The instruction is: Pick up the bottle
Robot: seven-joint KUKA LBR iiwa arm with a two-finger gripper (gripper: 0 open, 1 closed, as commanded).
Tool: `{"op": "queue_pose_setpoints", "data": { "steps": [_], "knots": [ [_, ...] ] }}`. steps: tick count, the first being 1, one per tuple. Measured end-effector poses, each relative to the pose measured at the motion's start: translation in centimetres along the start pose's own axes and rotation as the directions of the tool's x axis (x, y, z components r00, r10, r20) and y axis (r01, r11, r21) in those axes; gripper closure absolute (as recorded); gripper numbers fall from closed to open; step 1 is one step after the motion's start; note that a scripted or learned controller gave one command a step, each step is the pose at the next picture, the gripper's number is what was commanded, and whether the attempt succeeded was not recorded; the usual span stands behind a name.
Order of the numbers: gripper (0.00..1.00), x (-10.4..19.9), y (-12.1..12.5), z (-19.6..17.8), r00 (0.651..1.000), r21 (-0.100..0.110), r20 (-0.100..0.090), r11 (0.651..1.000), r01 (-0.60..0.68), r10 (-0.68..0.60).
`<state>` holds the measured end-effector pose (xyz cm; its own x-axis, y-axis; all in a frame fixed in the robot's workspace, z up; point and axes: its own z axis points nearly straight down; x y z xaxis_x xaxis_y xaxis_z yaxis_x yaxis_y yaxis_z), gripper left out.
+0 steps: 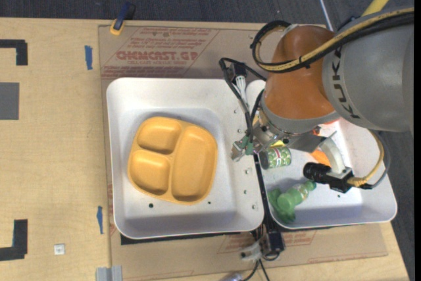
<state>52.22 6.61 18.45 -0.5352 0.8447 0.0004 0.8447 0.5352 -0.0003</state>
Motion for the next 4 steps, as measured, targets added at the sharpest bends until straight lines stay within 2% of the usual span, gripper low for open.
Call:
{"op": "queue_pose_setpoints", "data": {
  "steps": [1, 2, 3, 4],
  "knots": [
    [1.0, 2.1, -3.8, 0.0, 0.995, 0.001, -0.001, 0.995, -0.095, 0.095],
    [1.0, -6.9, -2.0, -0.1, 0.979, -0.003, 0.004, 0.979, 0.205, -0.205],
    [1.0, -8.8, -2.8, -8.4, 0.987, -0.002, 0.003, 0.987, 0.162, -0.162],
    [1.0, -0.8, -4.7, -0.2, 0.992, 0.0, 0.0, 0.992, -0.128, 0.128]
  ]
}}
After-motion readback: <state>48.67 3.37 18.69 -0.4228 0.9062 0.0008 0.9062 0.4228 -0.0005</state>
